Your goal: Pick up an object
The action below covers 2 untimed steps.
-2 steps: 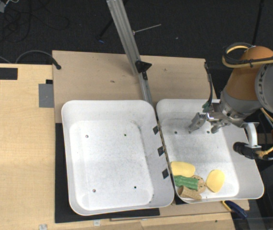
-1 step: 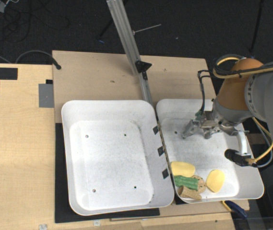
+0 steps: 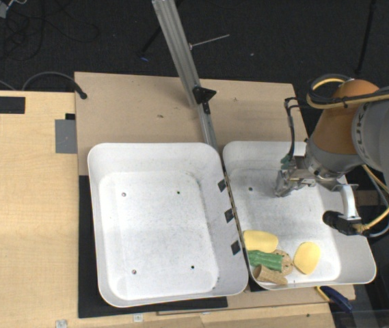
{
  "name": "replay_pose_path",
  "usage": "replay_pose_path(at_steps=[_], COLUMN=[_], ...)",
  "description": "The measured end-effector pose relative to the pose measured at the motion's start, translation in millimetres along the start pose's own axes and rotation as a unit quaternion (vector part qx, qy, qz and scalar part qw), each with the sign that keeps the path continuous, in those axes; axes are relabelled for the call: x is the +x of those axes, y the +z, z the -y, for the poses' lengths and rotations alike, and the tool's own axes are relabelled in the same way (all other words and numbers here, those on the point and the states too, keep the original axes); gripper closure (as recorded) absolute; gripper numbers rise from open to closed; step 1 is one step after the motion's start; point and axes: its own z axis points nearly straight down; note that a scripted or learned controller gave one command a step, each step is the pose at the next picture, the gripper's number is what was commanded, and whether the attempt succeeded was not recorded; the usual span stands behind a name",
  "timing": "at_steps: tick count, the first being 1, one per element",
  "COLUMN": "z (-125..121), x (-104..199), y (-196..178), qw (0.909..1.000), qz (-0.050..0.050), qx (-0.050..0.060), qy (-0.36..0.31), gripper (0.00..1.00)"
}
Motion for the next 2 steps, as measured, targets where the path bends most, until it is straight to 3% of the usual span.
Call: replay_pose_path(at_steps=[2], z=[-3], x=[-5], y=[-112], qw=[1.0], qz=[0.001], qx=[-0.003], qy=[-0.004], gripper=[1.0])
